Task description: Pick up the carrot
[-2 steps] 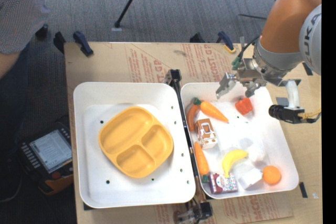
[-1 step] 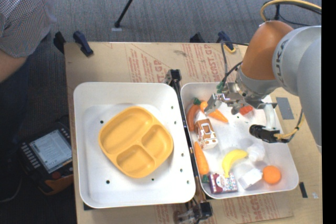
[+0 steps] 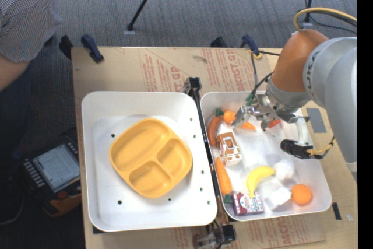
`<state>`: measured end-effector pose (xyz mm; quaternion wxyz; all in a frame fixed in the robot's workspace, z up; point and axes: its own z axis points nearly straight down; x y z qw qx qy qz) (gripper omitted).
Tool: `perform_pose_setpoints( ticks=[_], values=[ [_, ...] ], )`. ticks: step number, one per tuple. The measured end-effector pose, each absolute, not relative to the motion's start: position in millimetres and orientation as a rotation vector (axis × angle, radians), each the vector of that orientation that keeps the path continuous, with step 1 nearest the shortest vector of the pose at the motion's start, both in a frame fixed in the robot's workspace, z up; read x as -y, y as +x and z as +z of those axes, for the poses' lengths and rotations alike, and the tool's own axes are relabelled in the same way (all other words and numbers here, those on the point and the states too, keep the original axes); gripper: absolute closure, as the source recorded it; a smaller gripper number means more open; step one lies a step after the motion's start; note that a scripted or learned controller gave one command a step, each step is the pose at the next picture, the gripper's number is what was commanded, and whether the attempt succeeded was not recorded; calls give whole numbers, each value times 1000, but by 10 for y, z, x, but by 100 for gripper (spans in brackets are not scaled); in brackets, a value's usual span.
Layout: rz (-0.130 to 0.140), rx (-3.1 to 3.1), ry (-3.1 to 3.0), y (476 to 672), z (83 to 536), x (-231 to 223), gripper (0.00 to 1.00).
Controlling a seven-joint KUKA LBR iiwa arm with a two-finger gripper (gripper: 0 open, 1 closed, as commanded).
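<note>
My gripper (image 3: 260, 118) is down in the right bin (image 3: 317, 175), near its back wall. Orange bits of a carrot (image 3: 248, 125) poke out from under it on both sides. I cannot make out whether the carrot is in its grasp. A second carrot (image 3: 214, 126) with a green top lies against the bin's left wall. A third carrot (image 3: 223, 178) lies further forward along the same wall. A small orange piece (image 3: 229, 116) sits just left of the gripper.
The right bin also holds a white and orange box (image 3: 229, 147), a banana (image 3: 258, 176), an orange ball (image 3: 301, 194), a printed packet (image 3: 247, 204) and white blocks (image 3: 278, 196). A yellow divided plate (image 3: 151, 157) lies in the left bin (image 3: 99, 108).
</note>
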<state>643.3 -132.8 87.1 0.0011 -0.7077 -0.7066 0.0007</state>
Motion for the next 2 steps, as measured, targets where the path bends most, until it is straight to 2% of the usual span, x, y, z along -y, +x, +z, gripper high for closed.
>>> perform_pose_setpoints(
  ticks=[1,2],
  values=[
    [0,2216,-2225,6440,978,1331,100],
    [0,2215,-2225,6439,976,1331,0]
  ],
)
